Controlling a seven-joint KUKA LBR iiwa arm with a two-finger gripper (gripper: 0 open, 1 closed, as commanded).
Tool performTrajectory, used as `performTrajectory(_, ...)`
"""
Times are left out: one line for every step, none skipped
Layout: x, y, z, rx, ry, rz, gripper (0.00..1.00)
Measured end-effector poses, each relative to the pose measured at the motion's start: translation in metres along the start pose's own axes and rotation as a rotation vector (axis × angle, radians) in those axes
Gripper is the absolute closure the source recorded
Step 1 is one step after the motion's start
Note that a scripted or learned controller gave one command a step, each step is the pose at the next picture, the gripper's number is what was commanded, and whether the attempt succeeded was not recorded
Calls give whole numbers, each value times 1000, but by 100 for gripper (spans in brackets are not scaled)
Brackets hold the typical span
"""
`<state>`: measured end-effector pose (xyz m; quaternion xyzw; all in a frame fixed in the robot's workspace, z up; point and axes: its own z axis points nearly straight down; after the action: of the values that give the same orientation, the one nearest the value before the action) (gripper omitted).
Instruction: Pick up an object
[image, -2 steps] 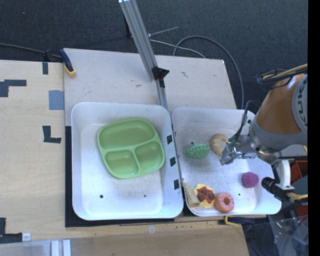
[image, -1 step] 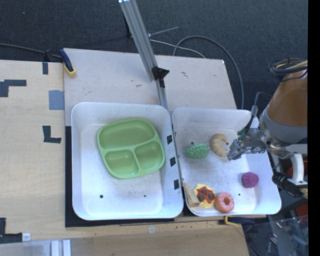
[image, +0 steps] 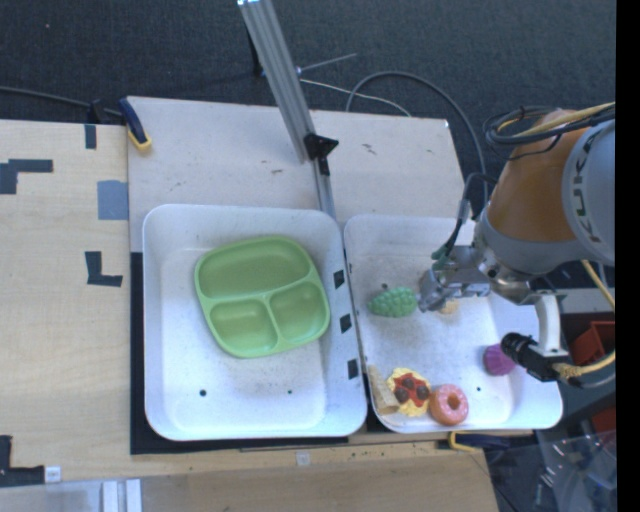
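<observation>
The task obj., a small green knobbly toy w/ a rounded, slightly oval body (image: 394, 302), is seen lying on the floor of the right-hand shallow white bin (image: 400, 235), in its upper-left part. Its surface is covered w/ small bumps, and it is lighter green than the bin is white, so it stands out clearly.

All else is placed rel. to that green toy. The two-finger metal gripper (image: 438, 296) is seen just to its right, low over the bin floor, v. near the toy; contact can't be told. Whether the gripper is open or closed can't be told either, as it is blurred and hidden under the wrist. A small pale item (image: 449, 309) is glimpsed just beyond the gripper. Further right and lower, a purple rounded toy (image: 497, 359) is seen by the bin wall. Below the green toy, a pink-iced doughnut toy (image: 448, 404) and a pizza-slice toy w/ red toppings (image: 405, 390) are lying side by side. Well left, in the other white bin (image: 170, 400), a light-green three-compartment plastic plate (image: 262, 295) is laid flat.
</observation>
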<state>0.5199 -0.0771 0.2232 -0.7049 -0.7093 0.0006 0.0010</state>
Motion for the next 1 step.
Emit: performTrajectory(46, 23, -10, -2, 1, -1, 100)
